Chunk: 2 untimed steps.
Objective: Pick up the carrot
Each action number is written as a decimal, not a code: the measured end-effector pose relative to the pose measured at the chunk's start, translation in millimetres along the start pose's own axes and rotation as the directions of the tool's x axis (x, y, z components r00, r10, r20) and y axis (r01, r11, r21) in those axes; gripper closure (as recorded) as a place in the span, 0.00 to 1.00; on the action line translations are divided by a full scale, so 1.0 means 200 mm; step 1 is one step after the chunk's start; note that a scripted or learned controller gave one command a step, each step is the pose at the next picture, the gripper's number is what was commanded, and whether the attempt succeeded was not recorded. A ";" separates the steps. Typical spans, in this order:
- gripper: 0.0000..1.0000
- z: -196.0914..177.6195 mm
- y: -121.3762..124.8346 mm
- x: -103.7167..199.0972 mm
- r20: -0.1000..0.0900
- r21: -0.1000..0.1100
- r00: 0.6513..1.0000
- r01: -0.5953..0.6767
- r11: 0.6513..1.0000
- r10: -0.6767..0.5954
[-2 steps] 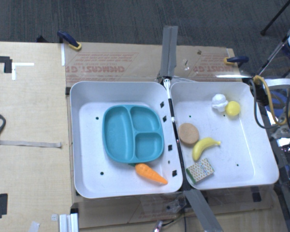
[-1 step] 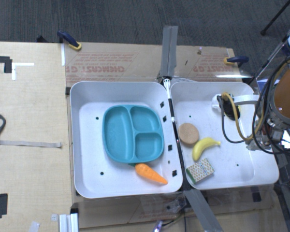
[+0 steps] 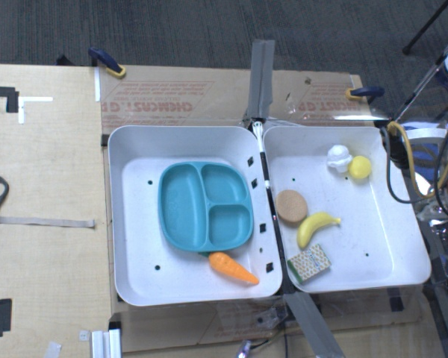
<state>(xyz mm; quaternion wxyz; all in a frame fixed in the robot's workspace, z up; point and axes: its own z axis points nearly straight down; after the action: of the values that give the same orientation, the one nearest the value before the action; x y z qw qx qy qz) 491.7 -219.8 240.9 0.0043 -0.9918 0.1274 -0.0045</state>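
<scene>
Beside the teal plate point(image 3: 206, 206) lay the carrot point(image 3: 233, 268); a descending pincer could strike the plate rim. Pincer state: cannot tell.

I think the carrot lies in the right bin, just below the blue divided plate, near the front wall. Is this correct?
Not quite. The carrot lies in the left bin, not the right one. The rest holds: it sits just below the blue divided plate, near the front wall. The camera view shows this; the right bin holds the banana and other items.
</scene>
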 end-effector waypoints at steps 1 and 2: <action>1.00 -0.08 0.01 -0.02 -0.004 0.003 0.999 0.051 0.999 -0.051; 1.00 0.21 -0.22 -0.10 0.009 -0.003 1.000 0.011 1.000 -0.011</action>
<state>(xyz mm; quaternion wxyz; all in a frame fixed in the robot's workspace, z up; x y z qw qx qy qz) 483.5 -172.7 198.4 0.0032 -0.9925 0.1218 -0.0001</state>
